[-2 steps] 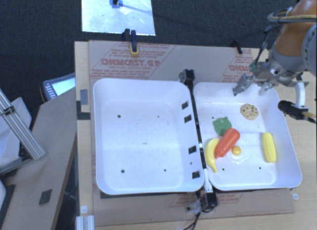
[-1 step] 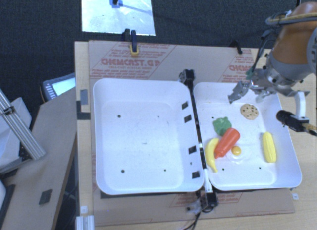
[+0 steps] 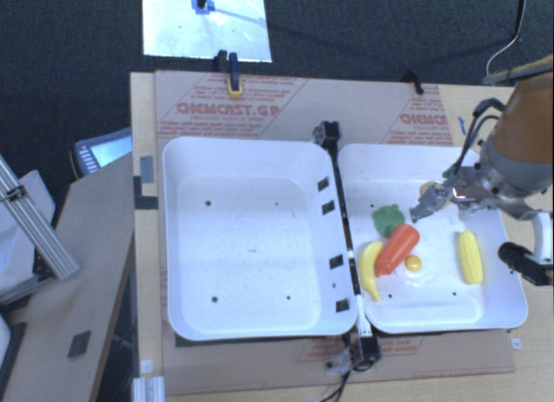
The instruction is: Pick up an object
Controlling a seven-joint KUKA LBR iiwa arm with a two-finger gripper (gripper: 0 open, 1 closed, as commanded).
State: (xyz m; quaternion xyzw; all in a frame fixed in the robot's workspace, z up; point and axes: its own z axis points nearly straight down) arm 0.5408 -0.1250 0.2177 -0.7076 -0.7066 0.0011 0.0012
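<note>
All the objects lie in the right bin point(image 3: 493, 309). A green leafy piece point(image 3: 389, 217) sits near the bin's middle, with an orange carrot point(image 3: 397, 249) tilted just below it, touching it. A yellow banana point(image 3: 370, 270) curves along the bin's left wall beside the carrot's lower end. A small yellow-orange ball point(image 3: 413, 262) rests just right of the carrot. A yellow corn cob point(image 3: 469, 256) lies toward the bin's right side, apart from the rest.

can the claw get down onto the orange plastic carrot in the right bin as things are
Probably yes. The claw hovers just above and right of the orange plastic carrot, whose top lies uncovered. The green plastic piece and yellow plastic banana crowd its sides, so a clean grip looks uncertain.
</note>
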